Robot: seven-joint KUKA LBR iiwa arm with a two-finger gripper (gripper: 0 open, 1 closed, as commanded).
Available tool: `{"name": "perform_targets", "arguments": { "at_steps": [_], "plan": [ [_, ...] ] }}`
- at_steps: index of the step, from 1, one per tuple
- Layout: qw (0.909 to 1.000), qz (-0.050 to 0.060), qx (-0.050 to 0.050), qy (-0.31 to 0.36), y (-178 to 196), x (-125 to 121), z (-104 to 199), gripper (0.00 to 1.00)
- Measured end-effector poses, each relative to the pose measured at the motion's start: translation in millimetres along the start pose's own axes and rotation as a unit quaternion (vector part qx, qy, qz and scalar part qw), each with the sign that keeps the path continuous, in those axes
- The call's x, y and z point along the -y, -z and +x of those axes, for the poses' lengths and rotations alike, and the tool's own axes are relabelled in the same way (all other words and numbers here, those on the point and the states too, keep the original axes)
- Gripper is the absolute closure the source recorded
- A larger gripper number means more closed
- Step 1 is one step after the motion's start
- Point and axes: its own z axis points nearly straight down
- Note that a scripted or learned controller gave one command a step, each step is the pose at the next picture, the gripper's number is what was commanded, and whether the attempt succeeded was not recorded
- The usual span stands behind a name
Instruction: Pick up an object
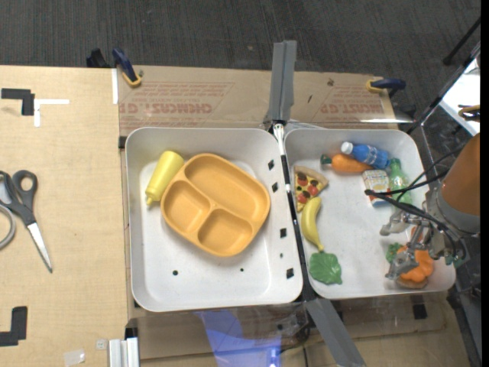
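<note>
Gripper (pixel 412 254) sits low in the right bin (pixel 351 228), at its near right corner, directly over an orange toy (pixel 416 274). Whether its fingers are spread or pinching cannot be told; cables and metalwork clutter that spot. Toy appears to rest on the bin floor, so no lift is evident. Judgement: approach done; secure grasp and raise outstanding. Banana (pixel 310 222) lies well apart.
</note>
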Motion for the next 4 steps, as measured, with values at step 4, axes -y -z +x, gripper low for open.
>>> {"name": "perform_targets", "arguments": {
  "at_steps": [4],
  "plan": [
    [0.9992,0.0,-0.007,0.038,-11,-57,-147,0.0]
  ]
}}
